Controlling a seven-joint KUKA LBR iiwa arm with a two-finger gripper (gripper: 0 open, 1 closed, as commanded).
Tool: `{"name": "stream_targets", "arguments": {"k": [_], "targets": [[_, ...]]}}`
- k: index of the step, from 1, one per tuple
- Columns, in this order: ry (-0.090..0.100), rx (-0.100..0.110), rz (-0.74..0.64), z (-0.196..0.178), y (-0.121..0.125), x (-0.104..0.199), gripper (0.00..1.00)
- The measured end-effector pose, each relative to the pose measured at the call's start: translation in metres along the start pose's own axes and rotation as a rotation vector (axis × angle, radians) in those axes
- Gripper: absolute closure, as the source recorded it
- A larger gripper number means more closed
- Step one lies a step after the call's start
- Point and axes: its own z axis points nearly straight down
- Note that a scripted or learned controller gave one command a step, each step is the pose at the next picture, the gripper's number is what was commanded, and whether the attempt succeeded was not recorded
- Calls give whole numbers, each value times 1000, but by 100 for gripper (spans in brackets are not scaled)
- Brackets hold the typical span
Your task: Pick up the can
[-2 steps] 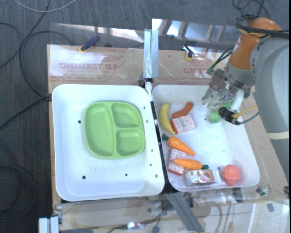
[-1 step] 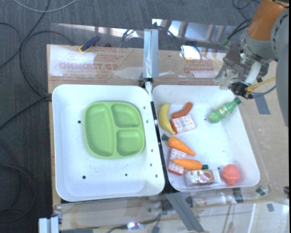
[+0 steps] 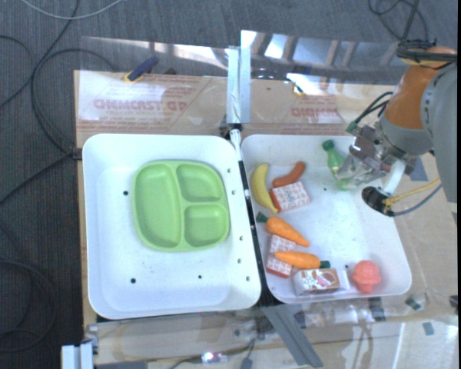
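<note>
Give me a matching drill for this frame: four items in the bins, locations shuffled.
Items:
1. green divided plate
2. banana
3. pink round toy
4. green bottle

Places:
A. right bin, near right corner
B. right bin, far side, beside the gripper
C. left bin, middle
D. right bin, along its left wall

Pairs: 1-C, 2-D, 3-A, 4-B

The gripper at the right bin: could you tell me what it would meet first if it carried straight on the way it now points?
Probably the green bottle, which lies right at the tip of the gripper, up in the right bin's far corner. Depth is unclear from this slanted view, so it may already be touching.
</note>
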Motion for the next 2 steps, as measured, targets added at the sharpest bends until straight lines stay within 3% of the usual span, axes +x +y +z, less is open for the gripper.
{"name": "stream_targets", "arguments": {"k": [1, 2], "targets": [[4, -7, -79, 39, -49, 64, 100], [0, -4, -10, -53, -8, 91, 100]]}}
